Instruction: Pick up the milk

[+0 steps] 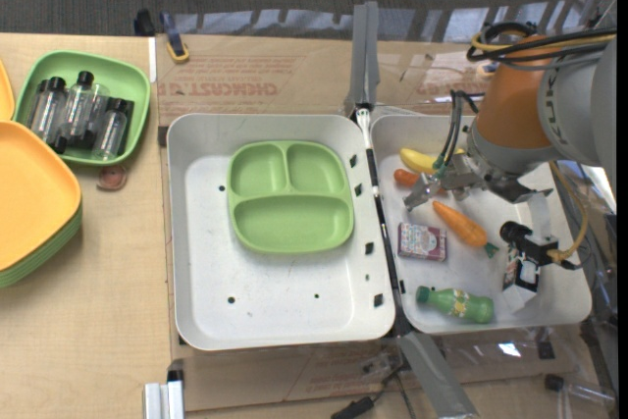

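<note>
The milk (422,241), a small pink carton, is seen lying flat in the right bin (579,304), just below the gripper (424,192). The fingers appear apart and empty, though the view is poor. The carton is judged light and crushable, best taken across its narrow sides.

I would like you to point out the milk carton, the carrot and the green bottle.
milk carton (422,241), camera view, middle of its pink face.
carrot (461,224), camera view, middle of its orange body.
green bottle (459,305), camera view, its label.

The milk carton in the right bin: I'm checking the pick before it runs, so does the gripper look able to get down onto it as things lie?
Probably yes. The milk carton lies flat with nothing on top, and the gripper hangs just above it. The carrot sits close to its right, which might crowd a finger.
</note>
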### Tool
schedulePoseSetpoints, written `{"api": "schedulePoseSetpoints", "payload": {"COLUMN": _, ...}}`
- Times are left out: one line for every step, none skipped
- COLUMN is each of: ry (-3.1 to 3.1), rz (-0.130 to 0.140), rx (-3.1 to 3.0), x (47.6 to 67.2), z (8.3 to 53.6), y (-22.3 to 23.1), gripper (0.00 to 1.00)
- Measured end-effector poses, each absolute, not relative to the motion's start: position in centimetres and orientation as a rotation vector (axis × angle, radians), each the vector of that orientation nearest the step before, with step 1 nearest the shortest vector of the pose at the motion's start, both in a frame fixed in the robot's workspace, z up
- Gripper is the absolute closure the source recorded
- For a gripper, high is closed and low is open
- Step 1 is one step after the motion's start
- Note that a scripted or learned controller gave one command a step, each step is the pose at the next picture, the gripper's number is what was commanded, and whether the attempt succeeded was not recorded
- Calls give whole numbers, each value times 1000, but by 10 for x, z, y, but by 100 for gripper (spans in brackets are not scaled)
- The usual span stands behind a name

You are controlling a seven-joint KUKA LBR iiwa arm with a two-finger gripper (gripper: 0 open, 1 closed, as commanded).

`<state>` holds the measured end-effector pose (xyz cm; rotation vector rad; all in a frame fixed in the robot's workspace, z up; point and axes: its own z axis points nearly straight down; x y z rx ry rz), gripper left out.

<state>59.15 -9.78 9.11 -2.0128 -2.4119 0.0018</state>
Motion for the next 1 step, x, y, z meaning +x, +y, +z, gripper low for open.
{"api": "schedulePoseSetpoints", "payload": {"ry": -2406, "rz": 2, "rx": -2021, "x": 591, "z": 100, "y": -100, "gripper": 100}}
